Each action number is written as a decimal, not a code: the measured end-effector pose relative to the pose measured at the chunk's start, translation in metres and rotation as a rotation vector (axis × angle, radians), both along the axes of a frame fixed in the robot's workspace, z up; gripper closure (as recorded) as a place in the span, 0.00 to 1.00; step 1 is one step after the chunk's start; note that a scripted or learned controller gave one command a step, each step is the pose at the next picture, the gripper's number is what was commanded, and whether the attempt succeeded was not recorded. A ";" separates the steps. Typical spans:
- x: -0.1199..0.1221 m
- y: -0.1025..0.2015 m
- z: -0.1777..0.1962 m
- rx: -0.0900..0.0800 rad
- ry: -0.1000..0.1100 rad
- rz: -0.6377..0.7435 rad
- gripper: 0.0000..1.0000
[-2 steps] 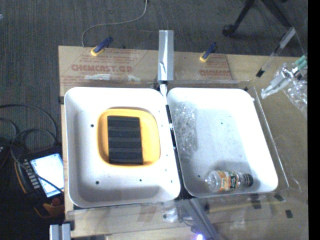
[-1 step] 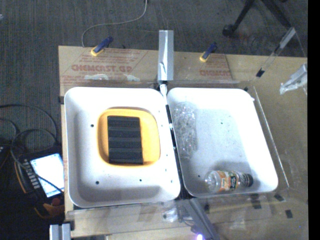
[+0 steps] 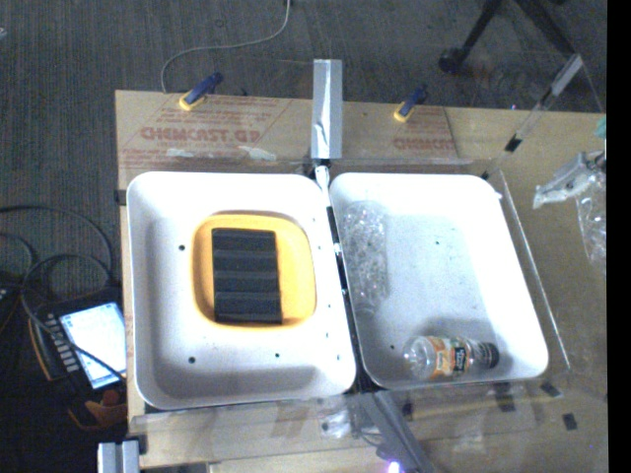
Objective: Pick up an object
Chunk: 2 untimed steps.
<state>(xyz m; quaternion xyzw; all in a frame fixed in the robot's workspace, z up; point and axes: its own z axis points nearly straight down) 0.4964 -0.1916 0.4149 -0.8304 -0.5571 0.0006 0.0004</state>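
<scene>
Lying in the right bin's near corner, a small bottle; tool's state untellable.

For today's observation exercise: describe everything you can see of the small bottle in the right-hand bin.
The bottle is small, of clear plastic by its look, with an orange-and-white label around its middle and a dark end pointing right. It lies on its side along the near wall of the right bin, resting on the bin floor. It lies apart from the crumpled clear plastic by the left wall.

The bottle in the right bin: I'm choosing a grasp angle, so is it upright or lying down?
Lying down. The bottle rests on its side along the right bin's near wall, dark cap pointing right.
</scene>
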 end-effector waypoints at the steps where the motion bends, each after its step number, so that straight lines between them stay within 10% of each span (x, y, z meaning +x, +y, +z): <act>1: -0.013 -0.013 -0.189 0.002 0.003 -0.150 0.00; 2: -0.011 0.086 -0.281 0.002 0.004 -0.122 0.00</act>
